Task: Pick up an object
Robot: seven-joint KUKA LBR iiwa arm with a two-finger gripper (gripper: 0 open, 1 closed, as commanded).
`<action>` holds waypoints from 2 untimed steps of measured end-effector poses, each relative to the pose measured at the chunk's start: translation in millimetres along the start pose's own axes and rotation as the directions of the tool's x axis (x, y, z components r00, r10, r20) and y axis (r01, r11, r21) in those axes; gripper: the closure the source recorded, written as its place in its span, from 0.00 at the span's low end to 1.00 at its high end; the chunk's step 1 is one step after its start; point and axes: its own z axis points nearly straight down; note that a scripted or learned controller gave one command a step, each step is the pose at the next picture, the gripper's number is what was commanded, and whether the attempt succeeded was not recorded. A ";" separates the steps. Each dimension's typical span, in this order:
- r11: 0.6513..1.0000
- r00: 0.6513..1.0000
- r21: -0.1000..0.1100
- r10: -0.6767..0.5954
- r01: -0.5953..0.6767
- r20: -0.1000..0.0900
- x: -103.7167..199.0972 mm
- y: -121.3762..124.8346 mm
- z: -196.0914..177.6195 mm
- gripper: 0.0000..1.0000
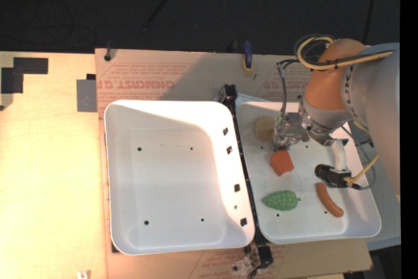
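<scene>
In the right bin (pixel 366 225) lie a red block (pixel 282 163), a green bumpy object (pixel 281 200), an orange sausage-shaped piece (pixel 329 199) and a tan round object (pixel 264 129). My gripper (pixel 285 138) hangs low over the bin's far half, just above the red block's far edge and right beside the tan object. Nothing shows held in it. The arm hides the bin's far right part.
The left bin (pixel 124 140) stands alongside, split from the right one by a black-clipped divider (pixel 236 160). Brown cardboard (pixel 163 78) lies under both bins, with a pale wooden bench (pixel 46 173) to the left.
</scene>
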 end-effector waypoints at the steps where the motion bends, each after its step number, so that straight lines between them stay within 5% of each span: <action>1: 1.000 1.000 -0.009 0.006 -0.006 0.006 -69.4 -5.0 -71.9 1.00; 2: 1.000 1.000 0.006 0.006 -0.006 0.000 -94.8 -74.5 -33.0 1.00</action>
